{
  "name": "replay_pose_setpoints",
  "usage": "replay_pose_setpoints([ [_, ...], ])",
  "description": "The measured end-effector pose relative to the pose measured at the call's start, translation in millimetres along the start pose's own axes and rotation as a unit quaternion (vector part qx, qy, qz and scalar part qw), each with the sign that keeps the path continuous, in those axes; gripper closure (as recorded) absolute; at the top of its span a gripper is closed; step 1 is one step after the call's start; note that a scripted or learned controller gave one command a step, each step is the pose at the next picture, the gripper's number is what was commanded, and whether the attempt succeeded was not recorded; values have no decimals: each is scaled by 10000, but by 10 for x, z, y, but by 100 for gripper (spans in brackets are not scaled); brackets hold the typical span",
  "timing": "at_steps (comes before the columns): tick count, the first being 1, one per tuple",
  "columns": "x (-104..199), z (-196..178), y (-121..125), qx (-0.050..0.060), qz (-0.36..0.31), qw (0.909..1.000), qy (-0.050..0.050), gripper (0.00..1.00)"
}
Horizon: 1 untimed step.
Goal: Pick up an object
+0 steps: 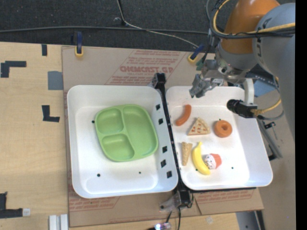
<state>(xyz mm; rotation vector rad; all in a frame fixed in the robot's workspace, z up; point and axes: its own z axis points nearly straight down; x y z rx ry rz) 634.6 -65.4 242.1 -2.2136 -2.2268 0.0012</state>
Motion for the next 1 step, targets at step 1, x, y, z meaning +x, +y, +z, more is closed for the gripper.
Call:
replay_pose_setpoints([
  [1,573,11,119,-4,-4,10000,4,100],
])
